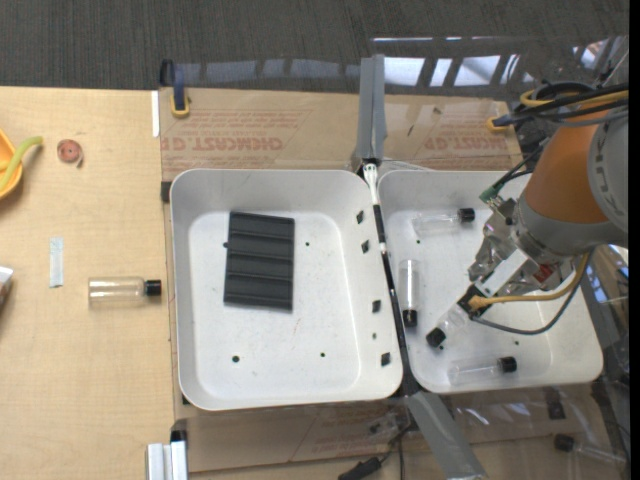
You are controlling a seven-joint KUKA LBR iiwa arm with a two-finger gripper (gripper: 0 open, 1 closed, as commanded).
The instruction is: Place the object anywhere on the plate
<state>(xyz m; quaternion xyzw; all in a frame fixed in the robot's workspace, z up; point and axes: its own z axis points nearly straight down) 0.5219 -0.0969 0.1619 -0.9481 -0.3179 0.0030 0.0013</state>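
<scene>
Pale wooden bench (100,368), brown cardboard sheet (260,128) across its right part, two shallow white bins, left bin (180,268) and right bin (560,373), side by side on the cardboard, clear black-capped bottle (122,289) lying on bare wood, small pale strip (56,263) beside it, reddish disc (68,150), orange-yellow item (8,163) at left edge

**Layout: two bins, tabletop to the left**

Left bin (200,353) sits mid-frame, with the right bin (560,363) touching its right side. The plate (260,261) lies in the left bin, upper-left part. The right bin holds four vials: wall vial (408,288) along its left side, top vial (440,223), mid vial (447,325) and bottom vial (482,369). A loose vial (118,289) lies on the tabletop (90,398), left of the bins.
</scene>
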